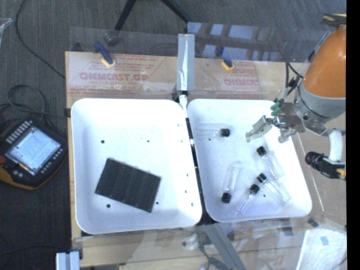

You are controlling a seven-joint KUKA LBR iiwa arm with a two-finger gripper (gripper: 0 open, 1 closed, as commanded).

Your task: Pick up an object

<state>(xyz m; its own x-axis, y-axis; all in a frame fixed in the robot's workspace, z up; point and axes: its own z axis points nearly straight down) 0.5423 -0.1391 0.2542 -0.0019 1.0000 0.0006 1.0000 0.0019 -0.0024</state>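
The right bin (298, 207) holds several clear vials with black caps. One vial (216, 132) lies near the bin's far left; another vial (229, 181) lies in the middle. A third vial (269, 161) lies just below my gripper, and more cluster at the near right. A flat black ribbed panel (128, 184) rests tilted in the left bin (84, 117). My gripper (270, 133) hangs over the right bin's far right part, open, with nothing between its fingers. The grey and orange arm (329, 66) comes in from the right.
A ridge where the two bin walls meet (192, 151) runs between the bins. A teach pendant (31, 151) lies on the floor to the left. Two clamps (104, 54) (226, 63) hold the board at the back. A black fitting (320, 163) sticks out right of the right bin.
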